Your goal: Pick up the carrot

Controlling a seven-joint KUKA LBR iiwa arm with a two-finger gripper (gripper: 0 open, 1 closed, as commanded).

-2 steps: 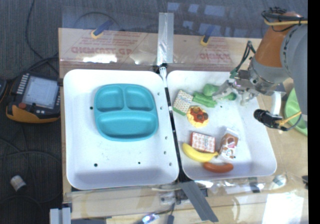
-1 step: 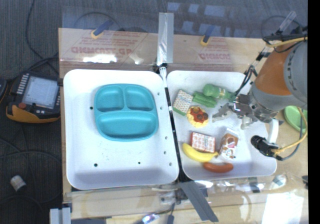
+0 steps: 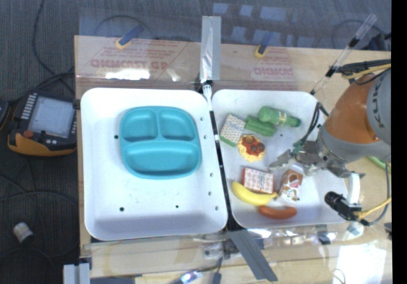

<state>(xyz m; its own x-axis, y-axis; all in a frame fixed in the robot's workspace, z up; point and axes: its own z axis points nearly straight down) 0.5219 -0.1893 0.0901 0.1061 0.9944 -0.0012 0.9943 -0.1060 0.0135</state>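
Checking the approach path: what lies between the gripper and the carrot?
In the camera view, a small red-and-white packet lies between the gripper and the carrot.

Red print on the clear panels at the surface's back edge, far side of the bins from the pincer (image 3: 294,163): left panel (image 3: 137,60) and right panel (image 3: 270,70) both carry lettering, mirrored and blurred, not legible. Box labels near the pincer too small to read.
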